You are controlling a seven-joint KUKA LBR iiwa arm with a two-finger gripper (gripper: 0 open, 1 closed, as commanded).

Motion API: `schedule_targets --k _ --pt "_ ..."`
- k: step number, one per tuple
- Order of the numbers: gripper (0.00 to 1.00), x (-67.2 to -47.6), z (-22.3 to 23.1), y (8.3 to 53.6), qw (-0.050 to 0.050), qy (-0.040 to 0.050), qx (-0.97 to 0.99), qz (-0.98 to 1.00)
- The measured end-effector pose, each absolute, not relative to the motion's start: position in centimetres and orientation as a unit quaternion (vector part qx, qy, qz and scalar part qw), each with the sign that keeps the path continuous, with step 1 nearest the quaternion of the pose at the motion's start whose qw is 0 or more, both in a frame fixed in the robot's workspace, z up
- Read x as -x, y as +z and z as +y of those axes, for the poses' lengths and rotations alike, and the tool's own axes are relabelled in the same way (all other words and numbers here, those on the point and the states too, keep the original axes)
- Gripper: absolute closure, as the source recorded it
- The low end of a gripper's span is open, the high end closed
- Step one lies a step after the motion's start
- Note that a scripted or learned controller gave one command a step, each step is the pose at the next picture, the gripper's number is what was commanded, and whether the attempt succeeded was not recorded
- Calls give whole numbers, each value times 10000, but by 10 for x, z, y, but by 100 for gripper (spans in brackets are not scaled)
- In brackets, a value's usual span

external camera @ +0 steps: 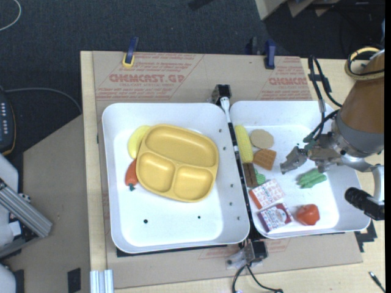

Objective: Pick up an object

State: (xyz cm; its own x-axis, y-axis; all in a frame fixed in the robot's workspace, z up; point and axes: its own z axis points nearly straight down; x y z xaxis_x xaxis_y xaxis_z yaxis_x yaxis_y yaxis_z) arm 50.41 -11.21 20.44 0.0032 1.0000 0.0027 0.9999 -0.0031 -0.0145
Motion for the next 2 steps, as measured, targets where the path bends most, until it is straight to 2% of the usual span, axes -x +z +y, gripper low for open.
schedule_targets --k 1,2 --pt "0 -507 -112 211 6 1 7071 -7071" --pt "0 -511 -106 166 28 12 7072 -7070"
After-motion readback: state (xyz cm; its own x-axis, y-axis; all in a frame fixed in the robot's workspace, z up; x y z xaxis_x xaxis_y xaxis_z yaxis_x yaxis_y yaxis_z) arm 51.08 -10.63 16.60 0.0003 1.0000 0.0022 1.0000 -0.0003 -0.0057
